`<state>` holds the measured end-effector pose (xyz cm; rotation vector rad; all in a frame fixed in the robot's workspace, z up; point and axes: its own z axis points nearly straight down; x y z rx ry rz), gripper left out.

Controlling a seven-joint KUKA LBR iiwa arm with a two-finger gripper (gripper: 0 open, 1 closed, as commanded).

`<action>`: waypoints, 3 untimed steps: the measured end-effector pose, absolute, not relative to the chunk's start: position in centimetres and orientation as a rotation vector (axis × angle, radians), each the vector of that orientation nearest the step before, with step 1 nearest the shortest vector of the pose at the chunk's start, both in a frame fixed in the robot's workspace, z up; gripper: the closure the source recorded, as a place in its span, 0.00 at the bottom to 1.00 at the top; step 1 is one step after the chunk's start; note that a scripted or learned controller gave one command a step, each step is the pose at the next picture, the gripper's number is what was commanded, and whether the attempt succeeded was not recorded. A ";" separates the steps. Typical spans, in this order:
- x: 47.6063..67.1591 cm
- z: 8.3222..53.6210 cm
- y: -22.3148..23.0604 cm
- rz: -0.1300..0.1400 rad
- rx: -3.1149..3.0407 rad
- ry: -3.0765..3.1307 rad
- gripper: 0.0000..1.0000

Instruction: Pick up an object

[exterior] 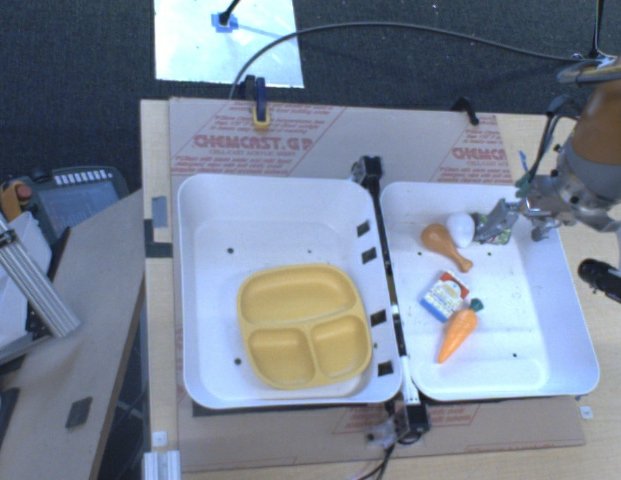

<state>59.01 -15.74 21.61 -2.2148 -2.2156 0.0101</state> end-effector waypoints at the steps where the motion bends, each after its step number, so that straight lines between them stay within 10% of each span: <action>1: 59.3 22.3 -15.7 -0.001 -2.219 -2.225 0.00; 3: 58.4 12.2 -15.5 0.001 -2.219 -2.222 0.00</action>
